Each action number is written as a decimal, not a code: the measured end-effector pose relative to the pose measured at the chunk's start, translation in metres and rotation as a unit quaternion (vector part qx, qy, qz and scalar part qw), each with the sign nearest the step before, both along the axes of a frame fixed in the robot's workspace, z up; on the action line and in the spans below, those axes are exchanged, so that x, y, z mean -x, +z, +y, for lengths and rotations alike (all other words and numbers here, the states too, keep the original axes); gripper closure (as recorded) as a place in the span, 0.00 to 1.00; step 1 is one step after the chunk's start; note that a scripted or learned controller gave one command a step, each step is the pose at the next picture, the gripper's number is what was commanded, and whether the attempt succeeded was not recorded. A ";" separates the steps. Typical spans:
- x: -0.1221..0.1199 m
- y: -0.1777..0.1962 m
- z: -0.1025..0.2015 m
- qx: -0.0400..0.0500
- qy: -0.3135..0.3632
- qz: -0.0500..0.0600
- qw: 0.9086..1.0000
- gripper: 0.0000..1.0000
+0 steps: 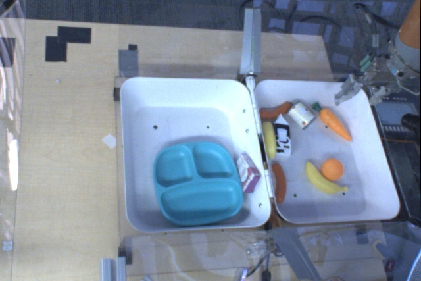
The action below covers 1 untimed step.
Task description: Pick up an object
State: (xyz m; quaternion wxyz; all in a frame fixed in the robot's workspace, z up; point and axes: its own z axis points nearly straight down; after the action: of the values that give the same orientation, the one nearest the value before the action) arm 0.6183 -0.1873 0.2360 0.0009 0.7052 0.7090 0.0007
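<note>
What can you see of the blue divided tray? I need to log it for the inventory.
The blue divided tray is a teal, plastic-looking plate with rounded corners and three compartments: two small ones at the far side and one long one at the near side. It lies flat, right way up, in the left bin, toward its near edge. A small purple and white packet rests against its right edge.

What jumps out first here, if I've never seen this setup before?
Probably the big blue divided tray, lying in the near half of the left bin. Next, the toy food scattered in the right bin: an orange carrot near the back, and a yellow banana touching an orange ball toward the front.
</note>
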 end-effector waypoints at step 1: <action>-0.032 -0.117 -0.007 0.000 -0.014 0.000 1.000 0.00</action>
State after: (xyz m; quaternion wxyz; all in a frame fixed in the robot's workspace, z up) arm 0.6501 -0.1943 0.1192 0.0010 0.7149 0.6992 0.0001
